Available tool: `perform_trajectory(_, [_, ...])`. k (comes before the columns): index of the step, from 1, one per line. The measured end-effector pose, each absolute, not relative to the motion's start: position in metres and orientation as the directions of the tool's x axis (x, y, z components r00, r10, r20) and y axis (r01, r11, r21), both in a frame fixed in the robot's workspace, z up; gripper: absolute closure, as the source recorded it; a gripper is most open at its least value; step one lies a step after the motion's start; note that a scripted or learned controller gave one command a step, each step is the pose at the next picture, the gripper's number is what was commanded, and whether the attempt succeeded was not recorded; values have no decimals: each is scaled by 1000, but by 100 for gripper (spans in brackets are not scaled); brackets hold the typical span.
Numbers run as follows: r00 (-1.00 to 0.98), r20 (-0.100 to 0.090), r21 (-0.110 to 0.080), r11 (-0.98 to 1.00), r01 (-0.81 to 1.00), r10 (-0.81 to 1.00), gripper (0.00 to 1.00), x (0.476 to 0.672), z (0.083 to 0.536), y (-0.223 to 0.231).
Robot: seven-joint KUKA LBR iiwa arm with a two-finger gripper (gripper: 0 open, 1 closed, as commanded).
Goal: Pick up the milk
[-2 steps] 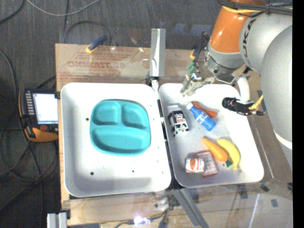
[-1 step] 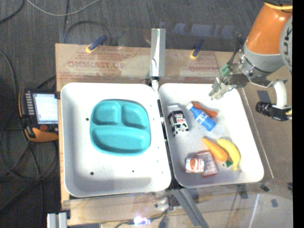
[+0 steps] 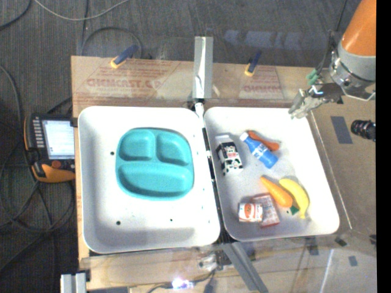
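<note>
I see two shallow white plastic bins (image 3: pixel 98 224) on a tan bench board printed with faded red lettering (image 3: pixel 122 81). The left bin carries a turquoise three-part tray (image 3: pixel 156 163). In the right bin I make out a small milk carton with black and white cow patches (image 3: pixel 229 157), a blue bottle with a white cap (image 3: pixel 258 151), an orange carrot (image 3: pixel 276 190), a yellow banana (image 3: pixel 297 195) and a red and white can (image 3: pixel 250 211). The arm wears an orange band (image 3: pixel 366 20) above grey

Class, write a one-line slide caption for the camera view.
Claw hovers at the right white bin's far corner; the small black-and-white milk carton lies untouched by the blue bottle.
</note>
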State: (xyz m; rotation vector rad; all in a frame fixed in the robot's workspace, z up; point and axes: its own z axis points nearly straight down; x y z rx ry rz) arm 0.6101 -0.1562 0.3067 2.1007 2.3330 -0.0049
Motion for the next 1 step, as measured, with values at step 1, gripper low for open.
perform_trajectory(1, [-207, -4, -3, 207, 978, 978, 100, 601, 297, -158])
